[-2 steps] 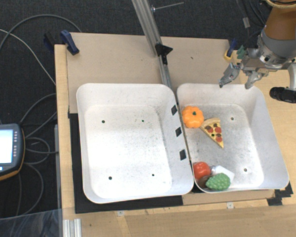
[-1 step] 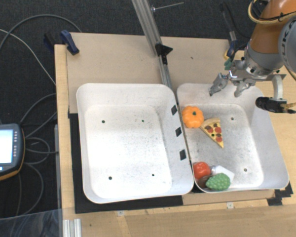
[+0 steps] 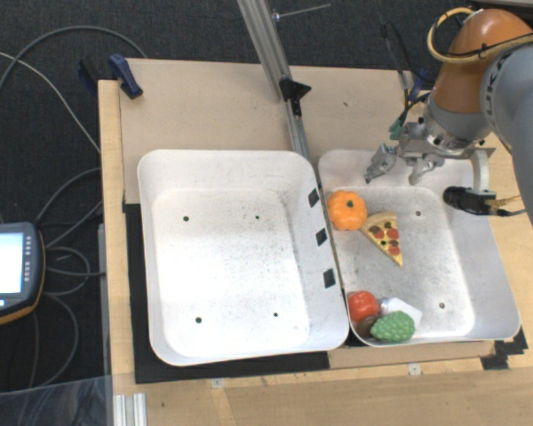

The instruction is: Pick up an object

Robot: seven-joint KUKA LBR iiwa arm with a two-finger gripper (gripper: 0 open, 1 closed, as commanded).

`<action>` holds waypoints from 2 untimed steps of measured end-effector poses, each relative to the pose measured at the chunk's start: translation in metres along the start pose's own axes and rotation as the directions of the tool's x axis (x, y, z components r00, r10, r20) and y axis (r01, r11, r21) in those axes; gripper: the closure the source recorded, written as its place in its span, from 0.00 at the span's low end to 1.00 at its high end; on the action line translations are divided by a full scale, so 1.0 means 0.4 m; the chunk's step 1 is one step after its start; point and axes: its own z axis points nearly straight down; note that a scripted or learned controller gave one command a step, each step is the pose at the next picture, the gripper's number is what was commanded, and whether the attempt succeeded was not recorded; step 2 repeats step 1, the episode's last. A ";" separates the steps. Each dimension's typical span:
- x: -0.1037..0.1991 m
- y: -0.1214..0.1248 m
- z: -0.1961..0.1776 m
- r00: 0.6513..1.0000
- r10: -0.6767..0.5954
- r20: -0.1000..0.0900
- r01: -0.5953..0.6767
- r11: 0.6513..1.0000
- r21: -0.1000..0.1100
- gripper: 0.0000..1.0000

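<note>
The right bin holds an orange pumpkin near its left wall and a pizza slice just right of it. A red tomato-like piece and a green bumpy piece lie in the front left corner, with a small white piece between them. My gripper hangs over the bin's back edge, above and to the right of the pumpkin. Its two fingers are spread apart with nothing between them.
The left bin lies beside the right one, with black clips along the shared wall. A slanted metal rail rises behind the bins. A blue clamp sits at the bench's back left corner.
</note>
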 end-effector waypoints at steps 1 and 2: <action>0.000 0.005 -0.038 1.000 -0.001 0.001 0.001 1.000 -0.008 1.00; 0.000 0.005 -0.038 1.000 -0.001 0.001 0.001 1.000 -0.008 1.00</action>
